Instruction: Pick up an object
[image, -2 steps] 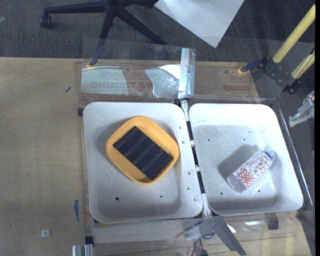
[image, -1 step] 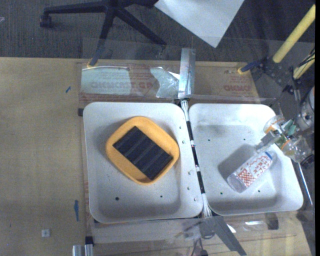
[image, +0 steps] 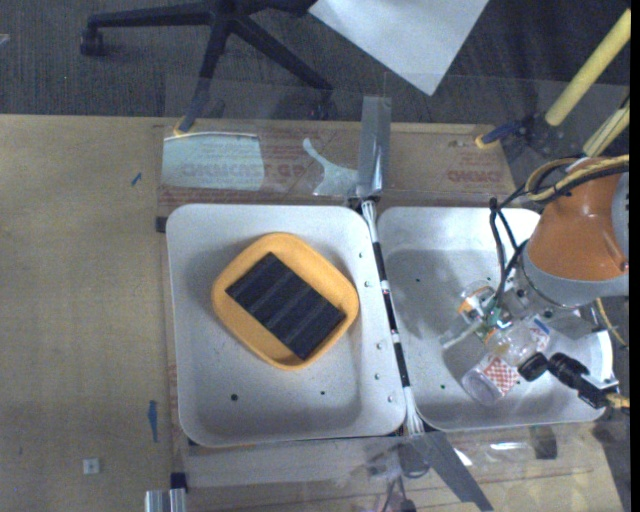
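The grey arm with its orange band (image: 580, 240) bends down from the right over the right bin (image: 430, 250), its gripper (image: 500, 325) just above a clear red-checked object (image: 495, 372), grip unclear, while the yellow tray (image: 285, 300) lies in the left bin (image: 200, 380)

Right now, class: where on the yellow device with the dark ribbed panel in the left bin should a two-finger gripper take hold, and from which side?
Probably across the yellow device's narrower width, fingers on the two longer rounded edges, descending from above. It lies flat and diagonal in the left bin, sides exposed.
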